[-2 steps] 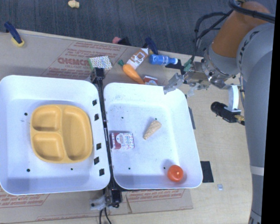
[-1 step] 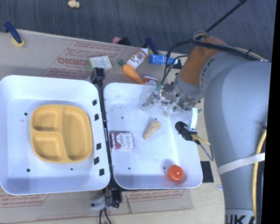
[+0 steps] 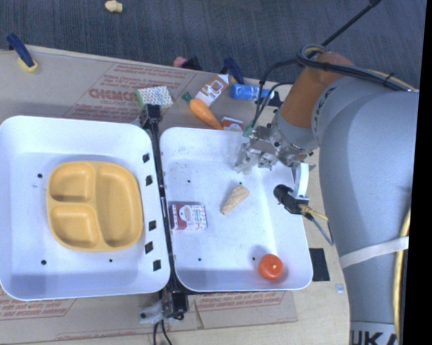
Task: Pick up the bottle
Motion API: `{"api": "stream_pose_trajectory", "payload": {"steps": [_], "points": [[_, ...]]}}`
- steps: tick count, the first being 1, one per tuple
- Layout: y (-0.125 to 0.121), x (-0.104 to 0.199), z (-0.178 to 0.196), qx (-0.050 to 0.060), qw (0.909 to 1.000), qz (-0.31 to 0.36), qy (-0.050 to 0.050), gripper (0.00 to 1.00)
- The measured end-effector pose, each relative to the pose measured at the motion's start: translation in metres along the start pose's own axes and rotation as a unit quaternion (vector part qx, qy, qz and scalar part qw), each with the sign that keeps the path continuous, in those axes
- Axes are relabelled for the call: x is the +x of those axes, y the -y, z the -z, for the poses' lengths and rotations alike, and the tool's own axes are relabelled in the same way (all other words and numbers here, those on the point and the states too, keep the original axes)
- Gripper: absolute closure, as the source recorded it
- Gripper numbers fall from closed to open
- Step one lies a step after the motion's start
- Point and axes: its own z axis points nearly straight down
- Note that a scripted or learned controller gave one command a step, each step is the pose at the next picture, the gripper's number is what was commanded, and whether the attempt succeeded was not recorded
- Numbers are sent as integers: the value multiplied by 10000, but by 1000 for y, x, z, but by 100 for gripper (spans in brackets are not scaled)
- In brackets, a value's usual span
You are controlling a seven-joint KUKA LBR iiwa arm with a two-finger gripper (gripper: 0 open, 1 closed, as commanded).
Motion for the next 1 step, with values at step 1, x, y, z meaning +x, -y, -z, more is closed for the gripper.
{"api": "stream_pose_trajectory", "payload": {"steps": [1], "points": [[111, 31, -11, -17, 9997, -259, 11, 100]]}}
